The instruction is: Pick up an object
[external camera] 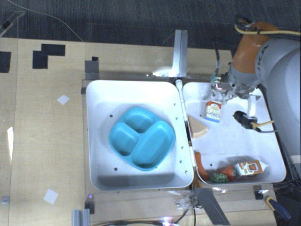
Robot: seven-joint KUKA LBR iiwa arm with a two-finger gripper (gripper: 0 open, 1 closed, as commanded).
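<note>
The wooden tabletop [42, 140] carries two white bins side by side. In the left bin [101, 168] a blue divided plate [142, 138] with three compartments lies near the middle, its two smaller wells toward ten o'clock and the larger one toward four o'clock. A metal post [180, 53] stands at twelve o'clock above the seam where the bins meet. The right bin [268, 145] holds several small things. A pale wedge-shaped piece [197, 127] lies at its nine o'clock edge, close to the dividing wall. A small carton with a white and orange label [213, 111] sits at about eleven o'clock in the bin, just beneath the tool [222, 89]; whether the tool touches it or grips it cannot be told from here. Along the six o'clock wall lie a red curved piece [198, 162], a green leafy toy [217, 177] touching a red one [229, 172], and an orange and white carton [250, 168] on its side. The arm [277, 65] enters from three o'clock, its orange band [247, 51] above the wrist at the bin's one o'clock corner.
</note>
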